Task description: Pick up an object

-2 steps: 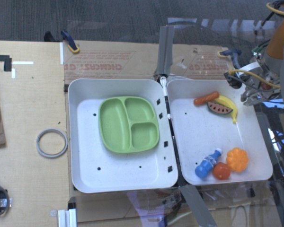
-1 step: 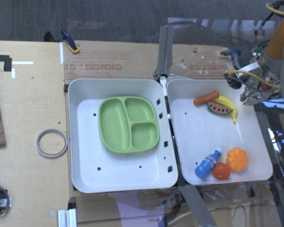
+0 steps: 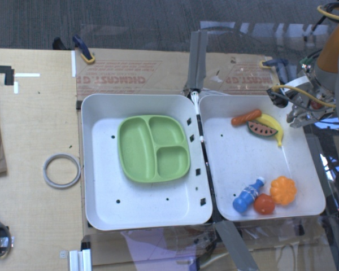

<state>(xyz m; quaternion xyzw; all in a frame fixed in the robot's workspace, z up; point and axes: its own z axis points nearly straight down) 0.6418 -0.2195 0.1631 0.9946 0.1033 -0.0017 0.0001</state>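
Note:
The right bin point(image 3: 305, 151) holds several toy items. An orange sausage point(image 3: 246, 117), a watermelon slice point(image 3: 261, 130) and a yellow banana point(image 3: 273, 126) lie together near its far edge. A blue bottle point(image 3: 248, 196), a red tomato point(image 3: 264, 204) and an orange pumpkin point(image 3: 283, 189) sit at its near right corner. My gripper point(image 3: 300, 113) hovers over the bin's far right corner, to the right of the banana, with nothing between its fingers. The arm's orange band shows at the upper right.
The left bin point(image 3: 96, 151) holds a green divided plate point(image 3: 154, 148). A grey tape ring point(image 3: 62, 170) lies on the bench to the left. A metal divider post point(image 3: 196, 61) stands between the bins at the back. Cables hang around the wrist.

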